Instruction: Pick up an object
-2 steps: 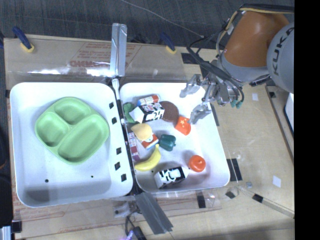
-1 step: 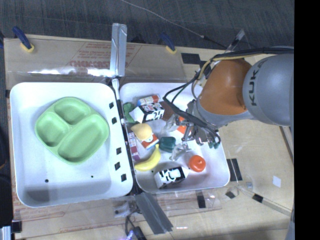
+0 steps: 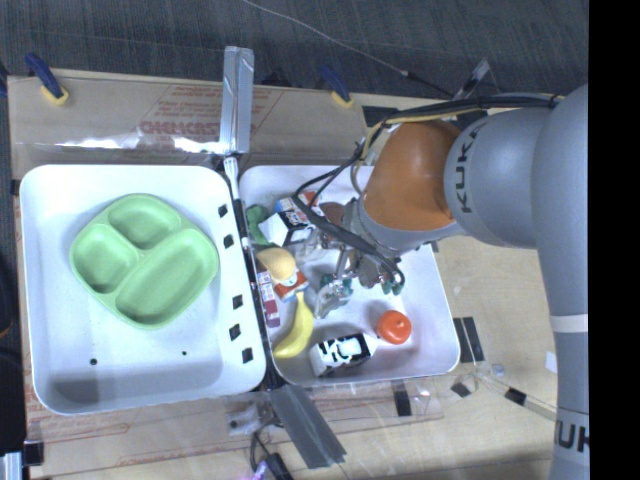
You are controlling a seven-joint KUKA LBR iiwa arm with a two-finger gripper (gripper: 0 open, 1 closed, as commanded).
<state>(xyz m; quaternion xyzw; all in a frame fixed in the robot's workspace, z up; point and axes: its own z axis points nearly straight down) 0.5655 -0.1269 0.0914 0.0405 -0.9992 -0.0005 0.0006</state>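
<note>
Grey arm [image 3: 520, 178] reaches into the right bin [image 3: 445, 313], its gripper [image 3: 340, 286] low among a banana [image 3: 295, 333], orange ball [image 3: 394, 326] and clutter, finger state impossible to tell.

Two bins sit side by side on the bench — the left bin [image 3: 60, 368] holds a divided plate [image 3: 145, 258] in its upper half. In the right bin [image 3: 440, 343], a banana [image 3: 293, 333] lies by the wall nearest the plate; a small round fruit [image 3: 394, 326] sits right of the banana, a boxy item [image 3: 342, 349] just below between them — the gripper [image 3: 345, 278] hangs above the banana's right.
</note>
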